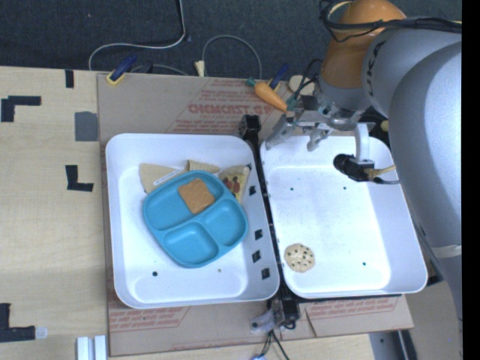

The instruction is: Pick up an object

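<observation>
Two white bins sit side by side on the bench. In the right bin a small round cookie, pale tan with dark specks, lies flat near the front left corner, close to the divider between the bins. The left bin holds a blue divided plate, tilted across the bin, with a square brown cracker in its upper compartment; some flat tan pieces stick out from under the plate's far edge. The claw hangs over the far edge of the right bin, well apart from the cookie, below the arm's orange band. Whether its grey metal parts are spread or closed, I cannot tell from this slant; nothing is seen between them.
</observation>
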